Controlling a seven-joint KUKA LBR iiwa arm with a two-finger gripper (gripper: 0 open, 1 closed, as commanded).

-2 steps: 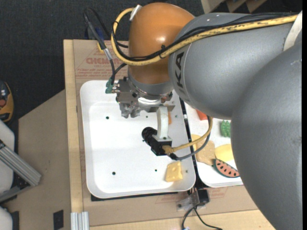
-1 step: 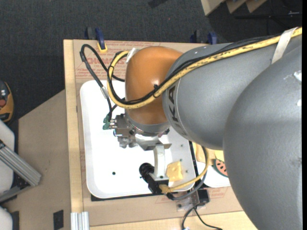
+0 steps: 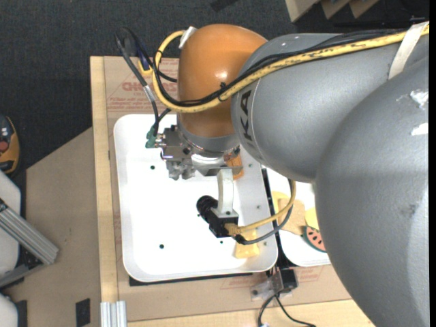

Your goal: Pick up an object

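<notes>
The worktop (image 3: 102, 196) carries 2 white bins. The left bin (image 3: 126, 210) has a mostly bare floor. The end effector (image 3: 180, 163) hangs low over its far half, under the orange wrist. I cannot tell whether it is spread or pressed together, and nothing can be seen held in it.

The nearest candidate for the task is a pale yellow piece (image 3: 245, 249) in the near right corner of the left bin, well apart from the end effector. Further right, a red and yellow piece (image 3: 315, 237) lies in the right bin (image 3: 293, 254).

As I judge it, the main risk is a closure on bare floor, since no object shows directly under the tool. The yellow piece also sits close to the bin wall, which could block a descent or push the piece aside.

The arm hides the far part of both bins and most of the right one. The red and yellow piece is cut off by it, and a small orange patch (image 3: 235, 161) by the wrist is too obscured to identify.
</notes>
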